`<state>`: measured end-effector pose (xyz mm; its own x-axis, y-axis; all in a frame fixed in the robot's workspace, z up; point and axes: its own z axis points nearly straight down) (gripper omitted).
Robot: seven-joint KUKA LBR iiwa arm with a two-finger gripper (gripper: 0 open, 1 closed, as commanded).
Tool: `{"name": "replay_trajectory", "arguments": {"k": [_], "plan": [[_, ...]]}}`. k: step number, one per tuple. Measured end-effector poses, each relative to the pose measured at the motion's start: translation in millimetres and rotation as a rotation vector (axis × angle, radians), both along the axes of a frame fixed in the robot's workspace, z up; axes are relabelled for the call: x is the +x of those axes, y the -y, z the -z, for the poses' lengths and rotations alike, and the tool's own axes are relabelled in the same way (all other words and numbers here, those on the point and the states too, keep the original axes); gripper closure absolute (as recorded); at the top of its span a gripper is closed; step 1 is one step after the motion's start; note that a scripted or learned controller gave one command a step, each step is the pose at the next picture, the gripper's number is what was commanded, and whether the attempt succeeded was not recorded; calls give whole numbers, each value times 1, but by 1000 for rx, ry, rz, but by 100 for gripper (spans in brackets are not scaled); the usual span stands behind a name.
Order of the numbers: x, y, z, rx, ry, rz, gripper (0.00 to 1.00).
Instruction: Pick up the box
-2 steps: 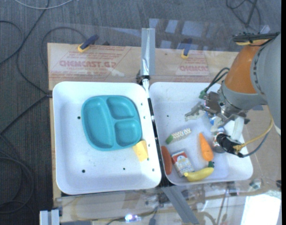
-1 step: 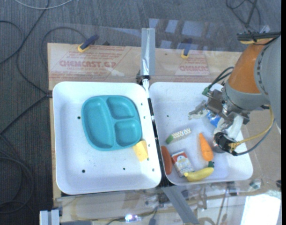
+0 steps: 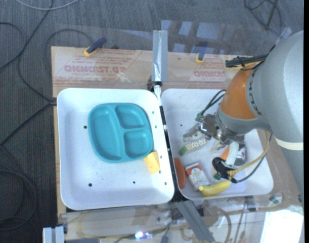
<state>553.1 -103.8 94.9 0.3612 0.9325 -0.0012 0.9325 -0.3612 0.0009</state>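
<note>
Arm (image 3: pixel 275 85) bent low — claw (image 3: pixel 205 130) above box (image 3: pixel 196 175).

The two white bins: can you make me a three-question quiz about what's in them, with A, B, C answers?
1. Where is the blue tray?
A. in the left bin
B. in the right bin
C. on the floor

2. What colour is the banana?
A. green
B. yellow
C. purple

3. How does the box lie?
A. inside the blue tray
B. lifted up in the air
C. on the bottom of the right bin, beside the banana

Answers:
1 A, the tray sits in the middle of the left bin.
2 B, it is bright yellow against the white bin.
3 C, the box rests near the front edge, with the gripper above and apart from it.
</note>
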Motion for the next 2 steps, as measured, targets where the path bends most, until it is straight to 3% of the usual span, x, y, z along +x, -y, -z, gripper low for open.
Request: {"name": "replay_trajectory", "arguments": {"k": [1, 2], "plan": [[42, -5, 3, -4, 9, 225, 0], [42, -47, -88, -3, -4, 192, 0]]}}
